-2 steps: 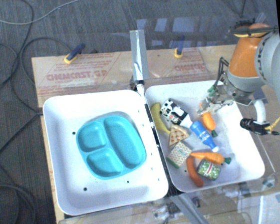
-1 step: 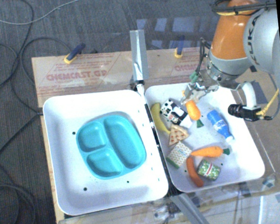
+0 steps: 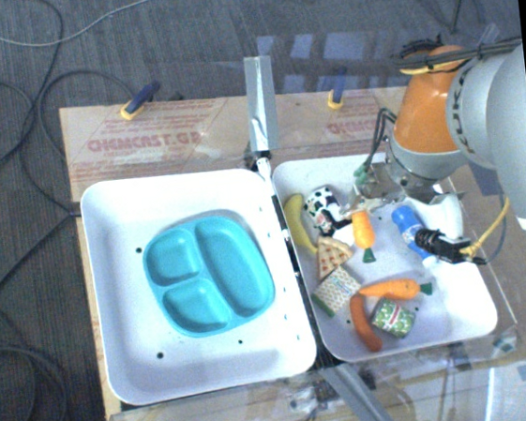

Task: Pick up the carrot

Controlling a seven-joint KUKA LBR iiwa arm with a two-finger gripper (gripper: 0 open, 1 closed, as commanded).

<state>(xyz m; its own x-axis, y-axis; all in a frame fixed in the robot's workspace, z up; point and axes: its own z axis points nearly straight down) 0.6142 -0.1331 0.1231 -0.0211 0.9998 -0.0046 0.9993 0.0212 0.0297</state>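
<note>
Two orange carrot-like toys lie in the right bin (image 3: 483, 321). One carrot (image 3: 391, 288) rests flat near the bin's front, its green top pointing right. A shorter orange carrot (image 3: 364, 229) with a dark green stem lies near the bin's middle, pointing front to back. My gripper (image 3: 371, 183) hangs over the back of the right bin, just behind the shorter carrot, below the orange wrist band (image 3: 429, 110). Nothing shows in its grasp.
The right bin also holds a banana (image 3: 297, 222), a black-and-white cow toy (image 3: 322, 207), a pizza slice (image 3: 332, 255), a cracker (image 3: 336, 291), a sausage (image 3: 364, 324), a green can (image 3: 391, 318) and a blue bottle (image 3: 406, 222). The left bin (image 3: 122, 296) holds a blue divided plate (image 3: 210, 273).
</note>
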